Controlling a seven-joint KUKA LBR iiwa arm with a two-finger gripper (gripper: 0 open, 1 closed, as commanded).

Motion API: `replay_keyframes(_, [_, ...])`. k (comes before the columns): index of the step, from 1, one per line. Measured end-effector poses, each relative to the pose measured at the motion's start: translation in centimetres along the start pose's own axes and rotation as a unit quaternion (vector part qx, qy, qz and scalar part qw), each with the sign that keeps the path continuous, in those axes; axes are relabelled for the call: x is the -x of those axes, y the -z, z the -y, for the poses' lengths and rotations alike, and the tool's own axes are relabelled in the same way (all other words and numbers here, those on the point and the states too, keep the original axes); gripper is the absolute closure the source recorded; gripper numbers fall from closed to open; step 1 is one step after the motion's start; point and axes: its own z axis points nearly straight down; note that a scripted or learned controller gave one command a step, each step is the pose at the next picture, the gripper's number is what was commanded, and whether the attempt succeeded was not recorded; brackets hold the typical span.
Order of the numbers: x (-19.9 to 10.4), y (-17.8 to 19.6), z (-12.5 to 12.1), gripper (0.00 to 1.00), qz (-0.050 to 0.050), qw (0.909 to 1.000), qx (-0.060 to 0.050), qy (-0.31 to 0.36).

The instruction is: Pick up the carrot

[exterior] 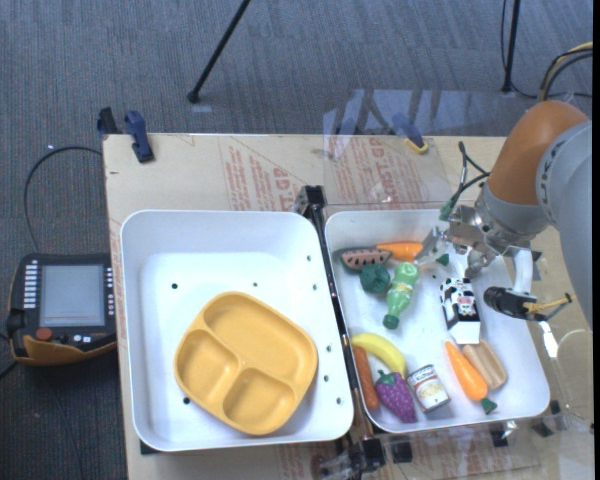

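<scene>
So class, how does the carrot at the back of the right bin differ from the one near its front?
The back carrot lies crosswise near the bin's far wall; the front carrot lies at a slant beside a hot dog. The back carrot looks slimmer and the front carrot thicker. Both are orange.

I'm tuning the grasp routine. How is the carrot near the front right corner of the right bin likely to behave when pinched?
The carrot looks like smooth, stiff toy plastic, so probably light and somewhat slippery. Its tapered, rounded shape may squirt out or roll when pinched. It lies against the hot dog, so one finger may nudge that too.
</scene>
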Motion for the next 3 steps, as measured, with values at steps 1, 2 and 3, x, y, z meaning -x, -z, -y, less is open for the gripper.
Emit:
replay_keyframes(1, [0.2, -0.8, 0.2, 0.0, -0.003, 0.9909, -0.005, -0.134])
replay_keyframes(2, [0.3, -1.1, 0.4, 0.0, 0.0, 0.9691, -0.011, -0.246])
replay_keyframes(3, [0.9, -1.0, 9.3, 0.0, -0.001, 0.9474, 0.0, -0.32])
